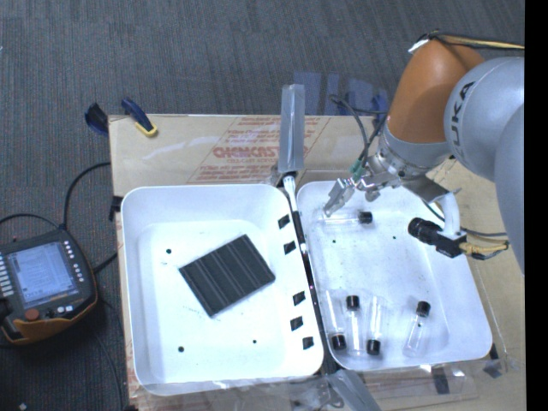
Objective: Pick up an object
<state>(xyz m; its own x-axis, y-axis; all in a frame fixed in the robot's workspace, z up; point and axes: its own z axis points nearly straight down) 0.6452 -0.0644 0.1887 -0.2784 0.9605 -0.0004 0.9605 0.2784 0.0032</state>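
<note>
My gripper (353,197) hangs over the back left part of the right bin (479,315), its fingers spread open with nothing between them. Just under it a clear vial with a black cap (351,218) lies flat on the bin floor. Several more clear vials with black caps lie near the front of the same bin: two close together (336,324), one beside them (374,324) and one further right (417,325). A dark ribbed rectangular slab (227,274) lies tilted in the middle of the left bin (137,229).
A row of black clips (295,272) runs along the wall between the bins. A black cylindrical part with cables (435,235) juts from the arm over the right bin. A teach pendant (38,285) lies on the floor at left. Blue clamps (137,116) hold the bench's back left corner.
</note>
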